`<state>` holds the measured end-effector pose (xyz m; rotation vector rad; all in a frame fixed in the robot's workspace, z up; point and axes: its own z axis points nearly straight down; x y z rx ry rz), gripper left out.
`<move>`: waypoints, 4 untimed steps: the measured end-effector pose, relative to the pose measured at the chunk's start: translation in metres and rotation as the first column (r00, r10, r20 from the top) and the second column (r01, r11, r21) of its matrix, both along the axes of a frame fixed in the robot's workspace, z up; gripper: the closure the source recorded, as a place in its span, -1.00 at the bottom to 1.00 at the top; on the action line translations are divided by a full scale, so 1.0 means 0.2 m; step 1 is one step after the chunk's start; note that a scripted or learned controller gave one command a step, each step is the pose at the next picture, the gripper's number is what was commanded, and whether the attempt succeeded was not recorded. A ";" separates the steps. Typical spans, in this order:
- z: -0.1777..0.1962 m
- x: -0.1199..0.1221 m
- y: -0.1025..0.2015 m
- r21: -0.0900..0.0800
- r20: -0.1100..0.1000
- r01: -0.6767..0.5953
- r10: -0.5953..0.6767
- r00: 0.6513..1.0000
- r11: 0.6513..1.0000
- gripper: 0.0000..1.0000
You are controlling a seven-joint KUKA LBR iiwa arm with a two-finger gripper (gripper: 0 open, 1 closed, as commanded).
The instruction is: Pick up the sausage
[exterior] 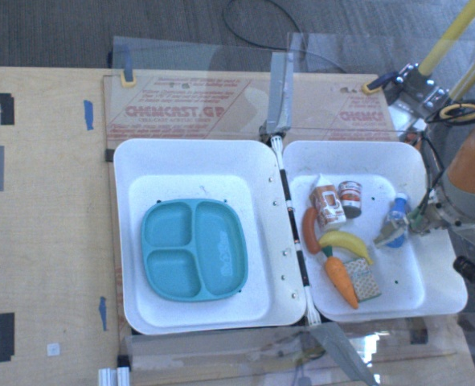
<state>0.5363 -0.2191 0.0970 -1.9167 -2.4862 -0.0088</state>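
The sausage (310,229) is a reddish-brown link lying lengthwise at the left side of the right bin (442,292), close to the divider wall. It touches the upper end of a yellow banana (346,245). My gripper (388,235) hangs low over the right part of that bin, about a hand's width to the right of the sausage and just below a small blue bottle (399,208). Nothing of the sausage is at the gripper. The arm (464,179) comes in from the right edge.
Beside the sausage are a brown-and-white carton (328,204), a small can (350,195), an orange carrot (341,281) and a speckled square piece (365,280). The left bin (133,183) holds a teal divided plate (194,248).
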 end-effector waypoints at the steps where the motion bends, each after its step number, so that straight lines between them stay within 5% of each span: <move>1: 0.04 0.00 -0.02 -0.004 -0.001 0.006 -0.006 1.000 1.000 1.00; 2: -0.04 -0.20 0.15 -0.012 0.009 -0.177 0.177 0.984 0.984 1.00; 3: -0.04 -0.26 0.44 -0.017 0.009 -0.415 0.415 0.910 0.910 1.00; 4: 0.32 -0.28 0.48 -0.005 -0.002 -0.338 0.338 0.941 0.941 1.00</move>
